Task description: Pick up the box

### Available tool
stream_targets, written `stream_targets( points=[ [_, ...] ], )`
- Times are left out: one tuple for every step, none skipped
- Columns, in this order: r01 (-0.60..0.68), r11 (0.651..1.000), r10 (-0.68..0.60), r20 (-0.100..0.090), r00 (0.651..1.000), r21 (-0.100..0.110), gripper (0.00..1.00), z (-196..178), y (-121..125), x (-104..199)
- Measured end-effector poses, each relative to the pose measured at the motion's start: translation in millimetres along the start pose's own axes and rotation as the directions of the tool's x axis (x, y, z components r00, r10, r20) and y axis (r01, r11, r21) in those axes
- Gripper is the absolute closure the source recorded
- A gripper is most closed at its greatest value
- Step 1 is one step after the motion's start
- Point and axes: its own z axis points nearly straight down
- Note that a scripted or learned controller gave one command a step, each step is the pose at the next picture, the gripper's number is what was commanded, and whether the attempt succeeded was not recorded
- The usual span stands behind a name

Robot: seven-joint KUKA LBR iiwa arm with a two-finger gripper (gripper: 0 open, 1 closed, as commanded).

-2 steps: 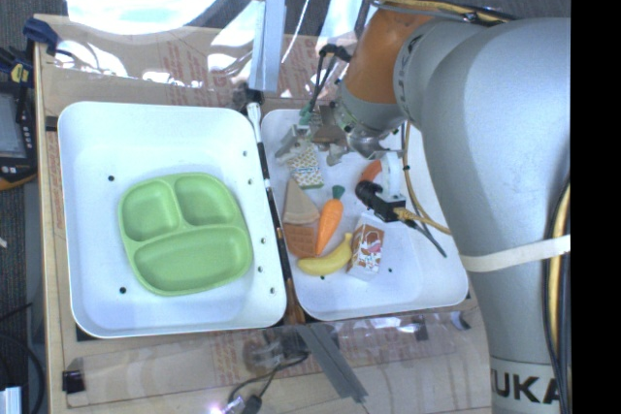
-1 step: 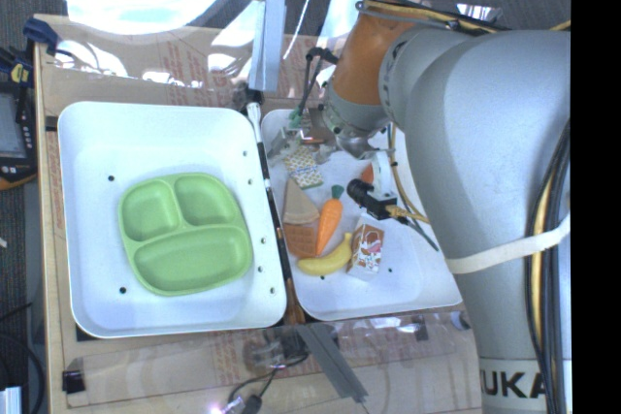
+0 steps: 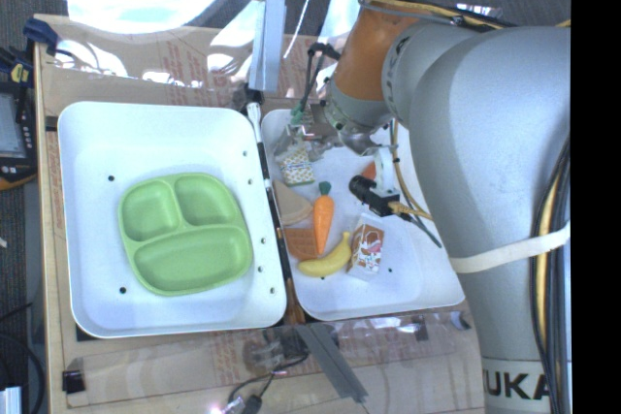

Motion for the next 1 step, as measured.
stream_targets(
  points=[
    [-0.065, 0.998, 0.065, -0.002, 0.998, 0.004, 1.00, -105.2, -41.1, 4.6]
  ],
)
